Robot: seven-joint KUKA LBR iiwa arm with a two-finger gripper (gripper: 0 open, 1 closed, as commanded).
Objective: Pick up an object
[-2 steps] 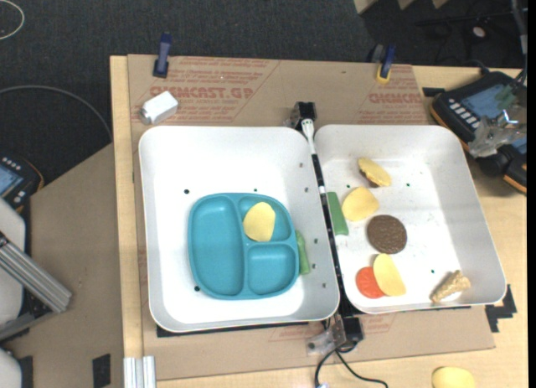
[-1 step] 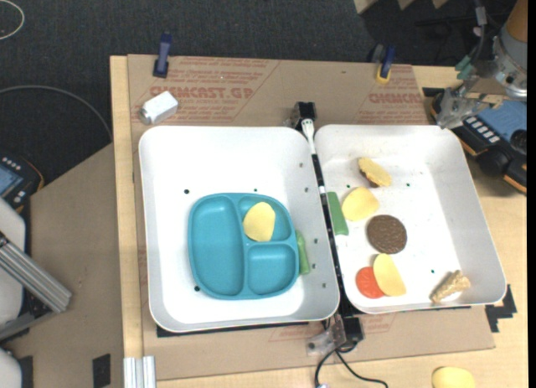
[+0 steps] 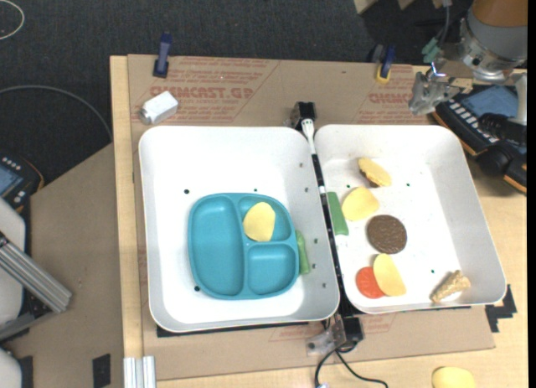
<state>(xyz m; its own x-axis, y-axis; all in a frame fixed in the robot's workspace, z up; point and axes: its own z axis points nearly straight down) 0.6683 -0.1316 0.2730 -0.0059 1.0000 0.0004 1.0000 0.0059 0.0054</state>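
Gripper point(image 3: 427, 86) hangs past right bin point(image 3: 469, 202) far rim, open/closed can't tell, w/ yellow chip point(image 3: 373, 172) nearest below-left of it, brown disc point(image 3: 387, 234) & red piece point(image 3: 367, 281) further, teal tray point(image 3: 239, 248) in left bin point(image 3: 167, 210).

Robotics lab, test bench seen from above. Two shallow white bins point(image 3: 159, 210) sit side by side on a cardboard sheet point(image 3: 251, 85) fixed to the bench w/ blue clamps point(image 3: 162, 53). Toy food pieces and a teal divided tray point(image 3: 219, 248) serve as props. Loose cables point(image 3: 33, 97) trail over dark carpet; aluminium framing point(image 3: 33, 281) at left. Grey-and-orange industrial arm point(image 3: 498, 9) enters at upper right.
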